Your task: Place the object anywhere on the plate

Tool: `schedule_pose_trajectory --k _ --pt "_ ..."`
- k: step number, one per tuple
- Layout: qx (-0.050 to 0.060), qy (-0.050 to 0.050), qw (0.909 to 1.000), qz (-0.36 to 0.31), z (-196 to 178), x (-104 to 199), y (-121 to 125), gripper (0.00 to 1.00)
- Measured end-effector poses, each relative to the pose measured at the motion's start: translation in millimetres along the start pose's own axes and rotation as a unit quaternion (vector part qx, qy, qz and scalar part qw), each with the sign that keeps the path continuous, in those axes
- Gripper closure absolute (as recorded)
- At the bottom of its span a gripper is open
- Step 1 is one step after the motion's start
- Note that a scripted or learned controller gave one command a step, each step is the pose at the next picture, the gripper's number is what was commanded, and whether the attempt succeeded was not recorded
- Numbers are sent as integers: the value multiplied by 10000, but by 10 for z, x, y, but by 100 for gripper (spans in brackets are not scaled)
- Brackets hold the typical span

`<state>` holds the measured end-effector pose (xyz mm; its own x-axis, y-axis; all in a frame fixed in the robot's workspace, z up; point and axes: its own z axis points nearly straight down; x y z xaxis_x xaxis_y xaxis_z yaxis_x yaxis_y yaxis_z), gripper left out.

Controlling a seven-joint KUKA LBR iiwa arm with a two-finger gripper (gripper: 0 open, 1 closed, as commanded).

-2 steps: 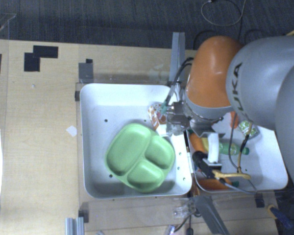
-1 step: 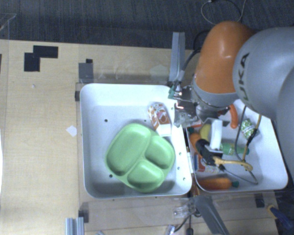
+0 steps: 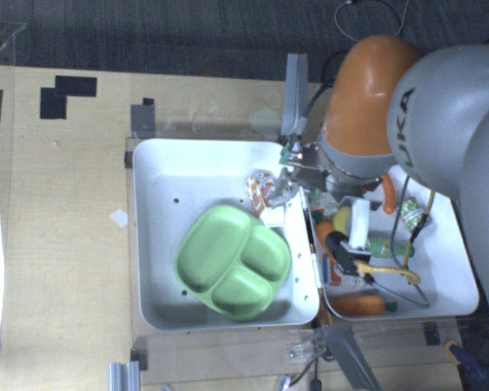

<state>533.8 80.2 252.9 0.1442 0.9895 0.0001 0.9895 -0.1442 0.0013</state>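
Observation:
A green plate point(image 3: 232, 259) with three compartments lies in the left white bin point(image 3: 159, 218), toward its front right. Just beyond the plate's far edge is a small crumpled packet point(image 3: 261, 187) in white, red and orange, near the bin's right wall. My gripper point(image 3: 287, 177) reaches in from the right and sits directly beside the packet, at its right side. The grey arm with its orange band point(image 3: 367, 96) hangs over the divider between the bins and hides much of the wrist.
The right bin point(image 3: 464, 287) holds several items: a white bottle point(image 3: 359, 222), a green packet point(image 3: 411, 212), a yellow-handled tool point(image 3: 389, 272), and an orange carrot-like piece point(image 3: 361, 305). The left half of the left bin is bare white floor.

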Motion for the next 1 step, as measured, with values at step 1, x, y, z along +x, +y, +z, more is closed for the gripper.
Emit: schedule_pose_trajectory --k 1 --pt "-10 5 10000 -25 -106 9 10 100"
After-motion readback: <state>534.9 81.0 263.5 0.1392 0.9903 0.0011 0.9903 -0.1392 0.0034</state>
